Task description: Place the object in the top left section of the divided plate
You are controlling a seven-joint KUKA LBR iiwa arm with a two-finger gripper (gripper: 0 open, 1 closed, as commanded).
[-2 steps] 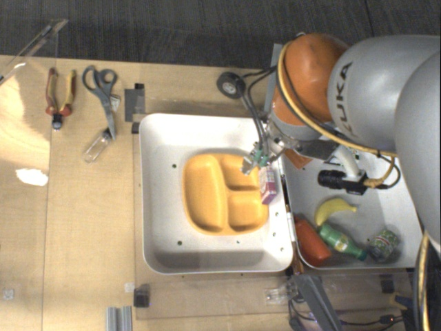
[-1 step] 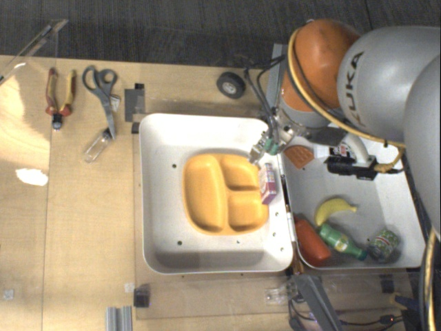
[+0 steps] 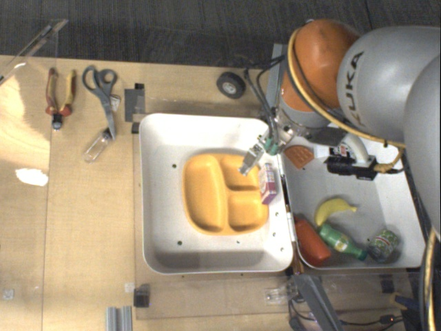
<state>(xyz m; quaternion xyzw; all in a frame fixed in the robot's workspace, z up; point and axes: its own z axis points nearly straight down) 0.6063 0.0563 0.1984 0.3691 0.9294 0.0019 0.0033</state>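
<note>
I see the yellow divided plate (image 3: 224,193) in the middle of the left white bin (image 3: 162,185), near the frame's centre. The gripper (image 3: 249,163) hangs over the plate's upper right section, fingers pointing down-left; I cannot tell whether they are open or closed — nothing shows between them. A small purple-and-white carton (image 3: 269,183) lies on the plate's right rim, just right of the gripper tip and close to the bin wall. In the right bin (image 3: 393,212) I see a banana (image 3: 334,209), a green bottle (image 3: 341,242), a red object (image 3: 311,243), a green can (image 3: 384,243) and a brown item (image 3: 299,156) under the arm. On the bench at upper left — scissors (image 3: 103,95) and red-handled pliers (image 3: 59,95)
</note>
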